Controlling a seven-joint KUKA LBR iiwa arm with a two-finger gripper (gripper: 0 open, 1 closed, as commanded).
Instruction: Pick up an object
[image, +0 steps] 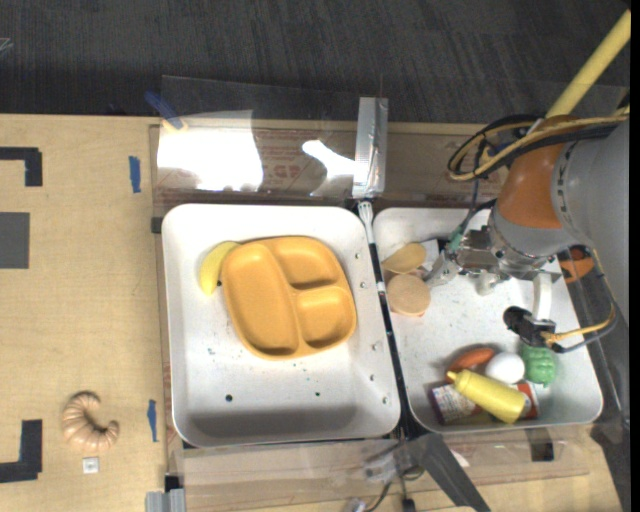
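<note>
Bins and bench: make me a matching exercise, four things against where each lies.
Things:
1. orange divided tray
2. yellow bottle
3. croissant
4. banana

Places:
A. on the bench, outside the bins
B. near front edge of right bin
C. middle of left bin
D. tucked under the tray's left edge

Pairs: 1-C, 2-B, 3-A, 4-D

banana (211, 266): mostly hidden under the orange divided tray (289, 296); one yellow end shows
can (452, 402): partly covered by the yellow bottle (489, 393) lying across it (label too small to read)
gripper (447, 262): fingers too small and dark to make out
arm (575, 190): cut off at the right edge
</note>
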